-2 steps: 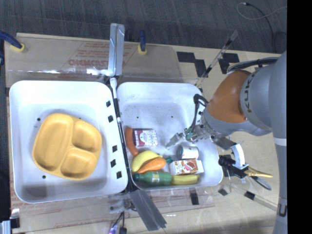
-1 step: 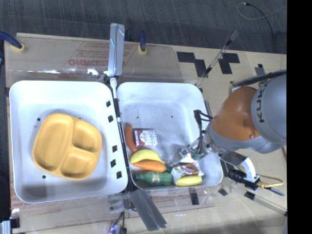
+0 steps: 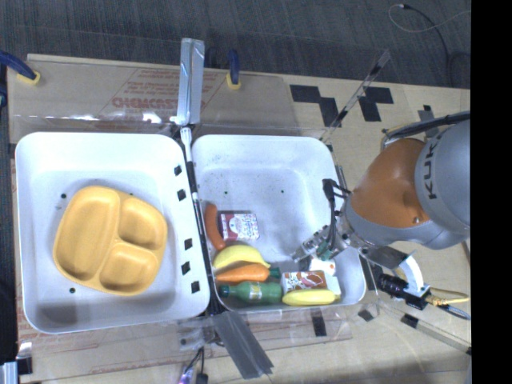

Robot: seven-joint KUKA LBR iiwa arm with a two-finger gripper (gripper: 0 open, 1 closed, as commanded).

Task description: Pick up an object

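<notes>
From my remote seat, the nearest things are in the near end of the right bin. A green bottle lies on its side along the near wall, with a yellow banana-like piece just to its right and a small carton touching that piece from behind. A carrot rests just beyond the bottle, and a yellow banana sits against the carrot's far side. A little farther in, a dark red packet lies flat, with a reddish sausage just to its left, close to the bin's left wall.

The gripper hangs over the near right part of this bin, just beyond the carton. I cannot tell how its jaws stand, and I see nothing between them. The arm reaches in from the right, its orange band over the bin's right rim.

In the left bin, a yellow divided tray sits near the middle. Beyond both bins lies cardboard with red print.
</notes>
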